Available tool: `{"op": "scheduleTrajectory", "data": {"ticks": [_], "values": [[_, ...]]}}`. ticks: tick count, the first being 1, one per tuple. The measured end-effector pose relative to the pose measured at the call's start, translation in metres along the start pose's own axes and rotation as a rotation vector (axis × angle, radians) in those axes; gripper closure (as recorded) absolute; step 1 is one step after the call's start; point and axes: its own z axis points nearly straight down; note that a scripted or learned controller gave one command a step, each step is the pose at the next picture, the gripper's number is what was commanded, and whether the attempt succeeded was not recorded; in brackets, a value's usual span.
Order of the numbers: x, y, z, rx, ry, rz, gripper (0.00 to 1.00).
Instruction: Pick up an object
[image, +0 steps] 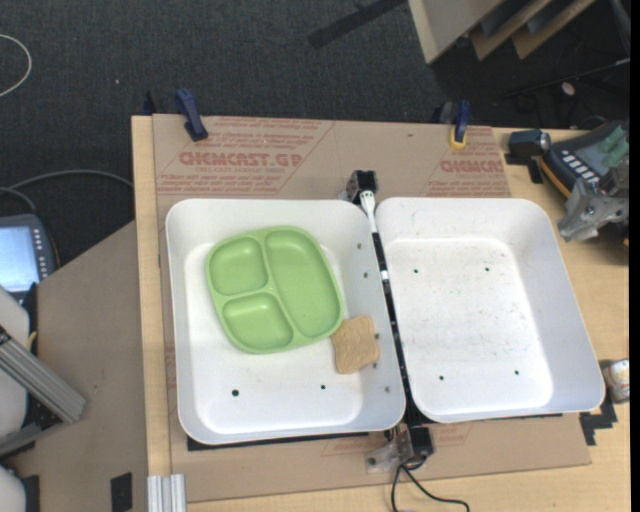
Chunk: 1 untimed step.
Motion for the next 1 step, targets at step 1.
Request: {"op": "scheduleTrajectory", "data": {"ticks": [1], "values": [[-0.1278,0.0465,0.03,-0.01,-0.007,0.009,1.0]]}}
